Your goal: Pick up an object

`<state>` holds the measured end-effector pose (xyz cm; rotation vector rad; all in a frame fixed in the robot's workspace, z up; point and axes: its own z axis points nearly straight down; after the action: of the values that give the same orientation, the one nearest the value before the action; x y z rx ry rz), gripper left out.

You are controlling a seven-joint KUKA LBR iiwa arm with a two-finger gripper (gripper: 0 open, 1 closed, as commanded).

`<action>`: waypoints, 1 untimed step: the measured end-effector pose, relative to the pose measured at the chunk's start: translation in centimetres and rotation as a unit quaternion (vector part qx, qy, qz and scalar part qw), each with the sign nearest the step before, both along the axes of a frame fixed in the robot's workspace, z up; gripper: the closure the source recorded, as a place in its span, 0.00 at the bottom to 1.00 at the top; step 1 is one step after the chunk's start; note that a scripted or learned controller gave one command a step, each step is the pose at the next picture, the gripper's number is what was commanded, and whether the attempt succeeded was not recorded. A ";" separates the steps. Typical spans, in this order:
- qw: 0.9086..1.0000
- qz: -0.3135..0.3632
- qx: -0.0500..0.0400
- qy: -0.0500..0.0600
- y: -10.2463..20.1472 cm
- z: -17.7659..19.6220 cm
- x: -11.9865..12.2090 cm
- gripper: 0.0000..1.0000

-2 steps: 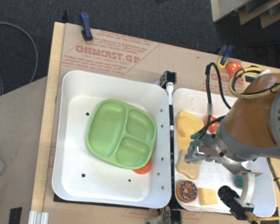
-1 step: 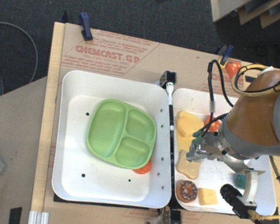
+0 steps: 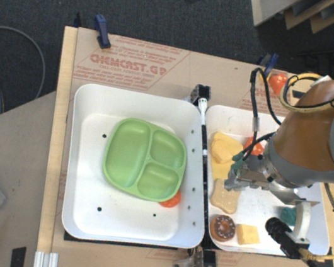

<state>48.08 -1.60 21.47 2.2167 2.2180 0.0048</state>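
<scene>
Camera view: tan toast slice (image 3: pixel 225 200) lies flat.

Lighting even and fairly bright from overhead; the left white bin (image 3: pixel 78 165) reads near-overexposed on its floor, with soft, short shadows along its inner walls and under the green divided plate (image 3: pixel 145 159) inside it. Mild glare on the orange band (image 3: pixel 308 132) to the right of that bin. Focus moderate throughout, fine detail soft; dark floor beyond the bin underexposed.
</scene>
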 end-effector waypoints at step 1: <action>1.000 0.000 0.000 -0.001 0.0 1.0 0.1 1.00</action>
<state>48.14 -1.59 22.46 2.2146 2.2175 0.0057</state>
